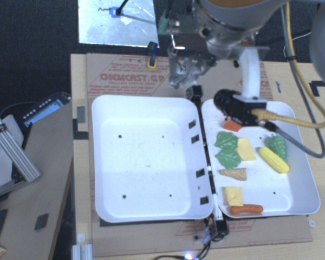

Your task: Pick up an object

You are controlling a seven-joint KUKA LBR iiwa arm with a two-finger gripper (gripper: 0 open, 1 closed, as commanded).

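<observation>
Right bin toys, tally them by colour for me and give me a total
Right bin:
Green: 3, two leafy pieces and one beside the corn
Yellow: 3, corn, pale piece, block
Orange-red: 2, carrot, piece by the gripper
Tan: 1, wedge
Total: 9

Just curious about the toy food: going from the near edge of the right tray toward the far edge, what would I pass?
Orange carrot → yellow cheese block → tan cone-shaped piece → yellow corn cob → red piece.
</observation>
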